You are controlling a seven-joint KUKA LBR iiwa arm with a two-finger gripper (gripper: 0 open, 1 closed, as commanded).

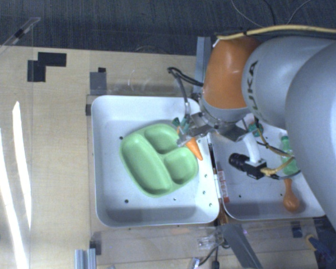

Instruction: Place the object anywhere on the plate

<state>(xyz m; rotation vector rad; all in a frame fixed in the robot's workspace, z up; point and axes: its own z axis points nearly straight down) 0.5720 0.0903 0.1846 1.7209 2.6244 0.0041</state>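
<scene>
Carrot (195, 148) is sitting pinched between the gripper (189, 139) fingers. It is hanging over the green plate's (157, 161) right rim.

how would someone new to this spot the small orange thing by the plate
Start at the left white bin, which holds a green divided plate. Go to the plate's right rim, just under the claw. The small orange carrot-like piece sits there, the one bright orange item in that bin; the other orange object lies in the right bin.
</scene>
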